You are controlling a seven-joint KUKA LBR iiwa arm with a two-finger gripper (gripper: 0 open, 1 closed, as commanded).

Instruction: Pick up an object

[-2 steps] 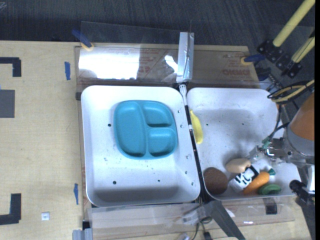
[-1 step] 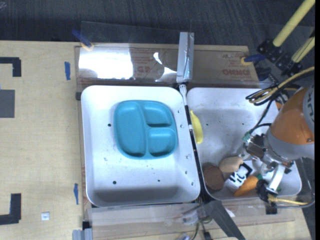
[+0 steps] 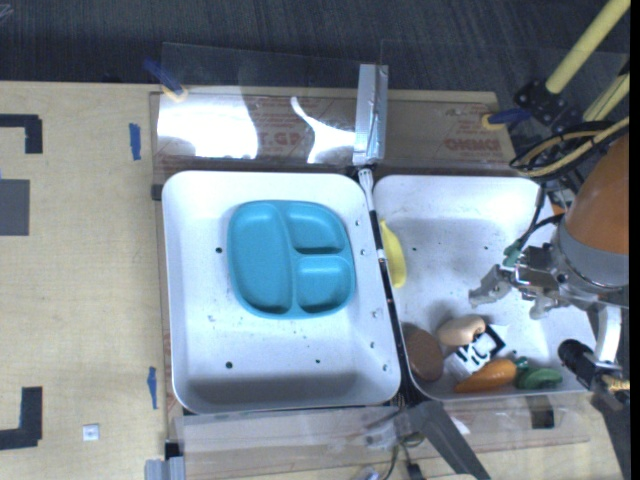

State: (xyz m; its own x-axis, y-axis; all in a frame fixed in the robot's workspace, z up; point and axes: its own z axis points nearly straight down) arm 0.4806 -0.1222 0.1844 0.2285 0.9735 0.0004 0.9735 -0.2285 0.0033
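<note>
Carrot (image 3: 489, 374), a toy one with an orange body and a green top, lies in the near right corner of the right bin (image 3: 440, 203). Its long axis runs almost level across my view, green end pointing right. I see a pale wooden surface (image 3: 80, 268) bearing two shallow white bins side by side, with dark carpet beyond. The left bin (image 3: 195, 368) holds a blue divided plate (image 3: 291, 258). A yellow piece (image 3: 393, 253) rests against the right bin's left wall. Beside the carrot sit a brown potato-like lump (image 3: 423, 352), a tan piece (image 3: 461, 329) and a black-and-white tag (image 3: 479, 347). The pincer (image 3: 500, 280) hangs above the bin floor, up and slightly right of the carrot, apart from it. I cannot tell how its tips are set.
</note>
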